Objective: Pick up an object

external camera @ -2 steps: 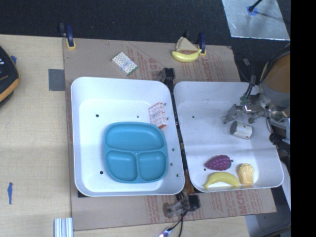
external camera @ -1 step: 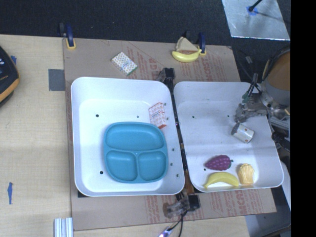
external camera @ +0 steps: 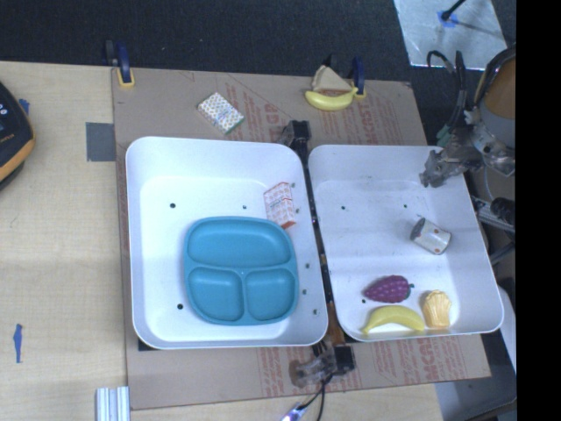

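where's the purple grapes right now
The purple grapes lie in the right bin, near its front edge, just above the yellow banana and left of the corn-coloured piece.

One fixed camera looked down at a slant from above the bench (external camera: 61,235). It took in both white bins (external camera: 140,235).

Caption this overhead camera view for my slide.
Claw above the right bin near a can, grapes and banana.

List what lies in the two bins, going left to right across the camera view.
Blue divided plate → small red-and-white carton → purple grape bunch → grey can. The banana and corn are left out: they overlap the grapes and can sideways.
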Available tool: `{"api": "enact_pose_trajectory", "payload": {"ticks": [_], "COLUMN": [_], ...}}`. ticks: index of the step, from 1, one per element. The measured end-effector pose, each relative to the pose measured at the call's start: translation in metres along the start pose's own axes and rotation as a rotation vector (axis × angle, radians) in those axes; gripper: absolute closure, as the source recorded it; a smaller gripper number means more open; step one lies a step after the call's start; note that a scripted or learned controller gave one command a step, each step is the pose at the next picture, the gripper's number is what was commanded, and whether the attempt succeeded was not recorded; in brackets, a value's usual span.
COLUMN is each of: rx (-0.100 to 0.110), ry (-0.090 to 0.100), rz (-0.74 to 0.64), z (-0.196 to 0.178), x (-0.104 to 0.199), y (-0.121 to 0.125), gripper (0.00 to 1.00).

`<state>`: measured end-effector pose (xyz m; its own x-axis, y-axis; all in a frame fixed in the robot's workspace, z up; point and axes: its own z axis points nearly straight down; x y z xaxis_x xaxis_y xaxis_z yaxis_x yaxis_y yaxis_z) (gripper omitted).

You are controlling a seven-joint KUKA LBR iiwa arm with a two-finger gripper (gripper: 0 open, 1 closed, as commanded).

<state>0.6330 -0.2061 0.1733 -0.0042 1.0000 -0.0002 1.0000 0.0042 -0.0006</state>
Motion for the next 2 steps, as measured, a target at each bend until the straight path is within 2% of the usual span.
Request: {"api": "enact_pose_trajectory", "payload": {"ticks": [1, 2], "rx": [0.003, 0.0], "ry": [0.001, 0.0], "rz": [0.001, 0.0], "z": [-0.002, 0.004], "x": [-0.005, -0.006], "y": [-0.017, -0.003], "gripper": [1.0, 1.0]}}
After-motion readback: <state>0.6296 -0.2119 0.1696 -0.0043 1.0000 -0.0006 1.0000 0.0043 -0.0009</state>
